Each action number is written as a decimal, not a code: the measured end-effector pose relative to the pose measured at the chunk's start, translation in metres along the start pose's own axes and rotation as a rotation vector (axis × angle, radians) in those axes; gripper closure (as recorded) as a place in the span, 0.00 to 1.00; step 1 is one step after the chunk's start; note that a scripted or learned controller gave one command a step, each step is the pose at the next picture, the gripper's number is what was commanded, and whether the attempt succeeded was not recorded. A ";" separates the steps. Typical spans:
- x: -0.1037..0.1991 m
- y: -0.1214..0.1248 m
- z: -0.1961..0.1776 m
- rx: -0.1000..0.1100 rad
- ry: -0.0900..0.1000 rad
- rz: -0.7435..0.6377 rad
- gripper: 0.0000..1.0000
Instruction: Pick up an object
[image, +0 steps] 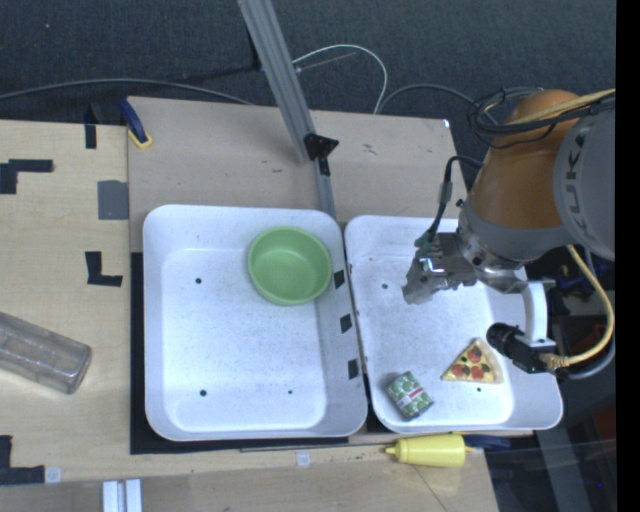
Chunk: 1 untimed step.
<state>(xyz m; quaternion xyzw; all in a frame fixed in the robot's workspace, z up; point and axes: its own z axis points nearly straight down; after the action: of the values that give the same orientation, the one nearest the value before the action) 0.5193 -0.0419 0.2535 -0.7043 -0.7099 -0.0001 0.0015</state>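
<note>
1. We found the claw (420, 285) hanging over the upper middle of the right bin (385, 240), with nothing visibly gripped; we could not tell how wide it stood.
2. At about five o'clock from the claw lay a toy pizza slice (473, 364), and near six o'clock a small green packet (409, 394). Both rested flat near the bin's lower edge, so we judged either a reachable pick.
3. At nine o'clock, in the left bin (180, 330), sat a green bowl (290, 265), upright against the dividing wall.
4. Outside the bins, a yellow bottle (432, 451) lay at six o'clock on the bench (220, 150).
</note>
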 end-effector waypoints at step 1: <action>0.060 -0.005 0.014 0.002 -0.001 0.001 1.00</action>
<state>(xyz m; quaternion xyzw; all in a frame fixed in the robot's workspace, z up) 0.5141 0.0182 0.2397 -0.7046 -0.7096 0.0007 0.0019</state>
